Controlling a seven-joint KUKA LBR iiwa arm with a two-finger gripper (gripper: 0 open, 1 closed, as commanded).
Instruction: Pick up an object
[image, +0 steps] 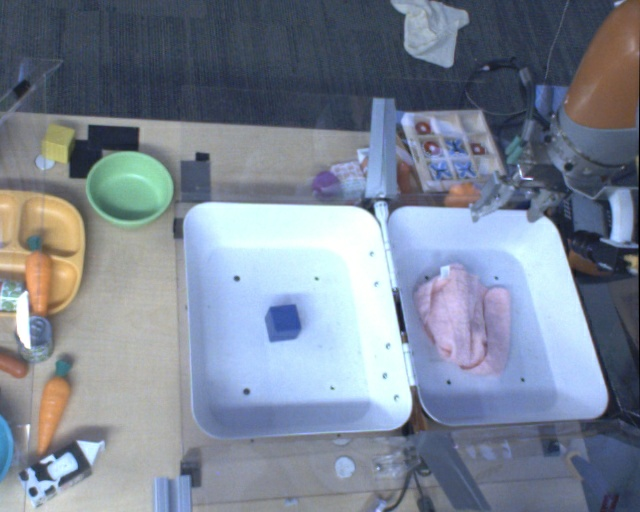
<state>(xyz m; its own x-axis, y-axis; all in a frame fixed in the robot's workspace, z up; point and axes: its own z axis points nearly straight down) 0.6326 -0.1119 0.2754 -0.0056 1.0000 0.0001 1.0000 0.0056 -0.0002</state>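
Pincer (516, 196) hovering over far rim of right bin (560, 400), fingers spread, I'm seeing nothing between them. Pink cloth (463, 317) lying bunched mid right bin, well apart from pincer. Blue cube (284, 322) sitting mid left bin (215, 400). Green bowl (129, 187) resting on surface (120, 400), far left.
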